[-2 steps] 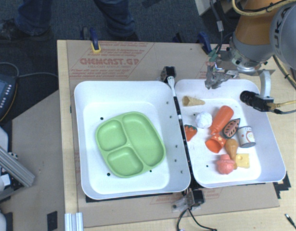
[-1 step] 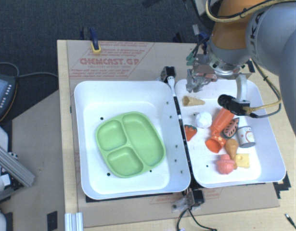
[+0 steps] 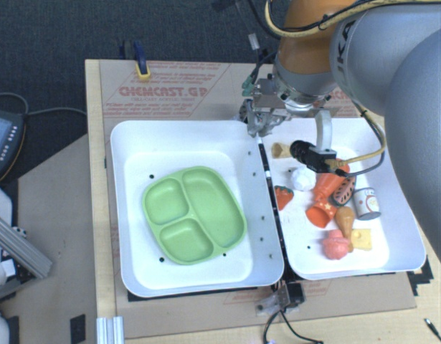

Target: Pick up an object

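Cardboard sheet (image 3: 170, 84) reads "CHEMCAST" in red | orange cup (image 3: 325, 198) lies tipped in right bin (image 3: 399, 228), amid small toys | green tray (image 3: 193, 213) in left bin (image 3: 127, 192) | hand (image 3: 262, 120) at bins' far divider, grip state unclear

The green three-compartment plate (image 3: 194, 214) is seen lying in the left bin (image 3: 127, 192). To the right of the plate, across the divide, small items are clustered in the right bin (image 3: 399, 228): an orange cup (image 3: 326, 198), a can (image 3: 365, 203), a pink toy (image 3: 335, 245). The gripper (image 3: 260, 120) is seen above the plate's far right corner, at the bins' rear edge.
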Tool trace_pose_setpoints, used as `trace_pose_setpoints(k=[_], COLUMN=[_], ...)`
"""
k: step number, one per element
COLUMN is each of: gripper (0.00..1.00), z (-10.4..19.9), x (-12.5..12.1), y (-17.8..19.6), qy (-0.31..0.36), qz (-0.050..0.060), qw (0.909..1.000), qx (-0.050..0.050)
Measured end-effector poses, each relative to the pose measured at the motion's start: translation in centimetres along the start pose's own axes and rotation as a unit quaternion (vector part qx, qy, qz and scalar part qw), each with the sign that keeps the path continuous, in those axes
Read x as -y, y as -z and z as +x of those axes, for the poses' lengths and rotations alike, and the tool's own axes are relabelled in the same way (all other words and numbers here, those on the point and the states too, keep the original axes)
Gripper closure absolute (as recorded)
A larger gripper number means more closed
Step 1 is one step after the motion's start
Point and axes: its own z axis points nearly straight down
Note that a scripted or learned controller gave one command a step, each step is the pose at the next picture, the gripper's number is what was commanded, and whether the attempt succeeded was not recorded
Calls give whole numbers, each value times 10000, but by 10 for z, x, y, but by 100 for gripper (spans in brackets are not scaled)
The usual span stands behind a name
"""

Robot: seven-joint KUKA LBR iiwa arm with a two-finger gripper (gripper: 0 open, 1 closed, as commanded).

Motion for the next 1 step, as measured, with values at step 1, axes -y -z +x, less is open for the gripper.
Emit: trace_pose_setpoints(k=[1], gripper=[100], z=[40], x=[12], y=[-9], qy=[-13], qz=[23], qw=[10000], qx=[10])
